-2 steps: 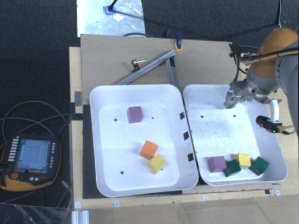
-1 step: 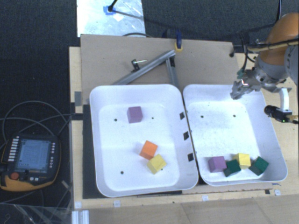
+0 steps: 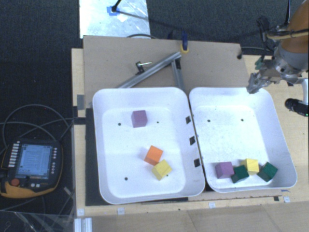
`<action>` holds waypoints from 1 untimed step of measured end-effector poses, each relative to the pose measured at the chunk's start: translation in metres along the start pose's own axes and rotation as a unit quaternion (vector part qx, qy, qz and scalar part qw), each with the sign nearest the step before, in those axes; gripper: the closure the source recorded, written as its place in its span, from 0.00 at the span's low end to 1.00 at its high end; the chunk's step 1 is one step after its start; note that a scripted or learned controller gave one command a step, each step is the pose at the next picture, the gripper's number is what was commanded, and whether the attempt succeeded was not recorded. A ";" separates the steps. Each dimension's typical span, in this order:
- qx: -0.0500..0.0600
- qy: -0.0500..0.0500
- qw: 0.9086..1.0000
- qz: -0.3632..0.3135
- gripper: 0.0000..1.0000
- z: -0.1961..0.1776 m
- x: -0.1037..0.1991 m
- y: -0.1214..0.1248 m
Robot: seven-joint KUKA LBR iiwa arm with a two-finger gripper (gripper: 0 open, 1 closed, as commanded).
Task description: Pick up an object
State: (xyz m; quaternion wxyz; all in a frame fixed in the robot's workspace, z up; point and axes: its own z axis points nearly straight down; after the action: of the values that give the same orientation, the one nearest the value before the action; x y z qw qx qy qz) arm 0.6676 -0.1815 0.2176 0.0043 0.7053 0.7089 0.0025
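Above the right bin's (image 3: 282, 129) far corner, toward two o'clock, the gripper (image 3: 254, 84) hung clear of every block; whether its claw stood apart or together could not be told. Nearest lay a purple cube (image 3: 224, 169), two green cubes (image 3: 239, 173) and a yellow cube (image 3: 252, 166) at five o'clock.

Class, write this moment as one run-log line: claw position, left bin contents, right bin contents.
claw: over right bin's far rim | left bin: purple, orange, yellow cubes | right bin: purple, yellow, two green cubes
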 end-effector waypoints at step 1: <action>0.000 0.000 1.000 0.000 1.00 -0.056 0.000 0.002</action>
State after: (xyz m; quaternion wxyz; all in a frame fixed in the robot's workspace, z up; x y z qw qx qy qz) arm 0.6695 -0.1818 0.2734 0.0043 0.7051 0.7090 0.0024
